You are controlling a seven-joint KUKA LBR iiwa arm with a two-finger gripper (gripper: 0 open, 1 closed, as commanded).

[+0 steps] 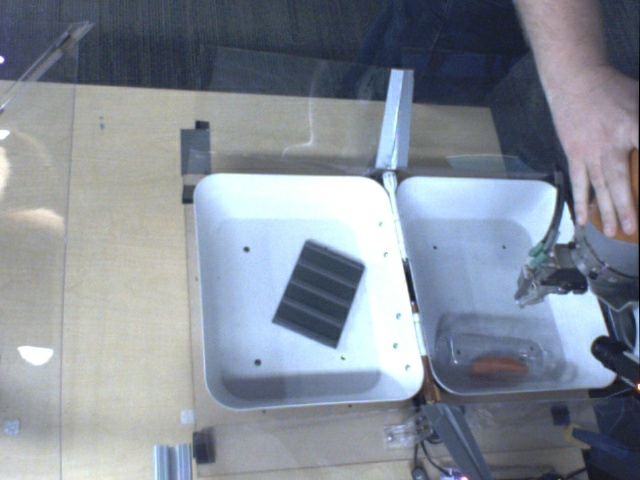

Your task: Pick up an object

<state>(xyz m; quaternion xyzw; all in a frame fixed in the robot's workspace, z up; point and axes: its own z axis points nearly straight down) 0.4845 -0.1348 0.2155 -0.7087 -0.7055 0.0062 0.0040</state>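
A dark grey ribbed rectangular block [320,294] lies flat, turned at a slant, in the middle of the left bin [230,268]. In the right bin [460,218], near the front wall, lies a clear plastic piece [497,356] with an orange-red streak inside it. My gripper [530,286] hovers over the right side of the right bin, just behind and to the right of the clear piece. Nothing is visible between its fingertips.
A person's bare forearm and hand [590,118] reach down over the back right corner of the right bin, close to my wrist. A metal post [396,118] stands behind the seam between the bins. Cables [450,448] lie at the front edge.
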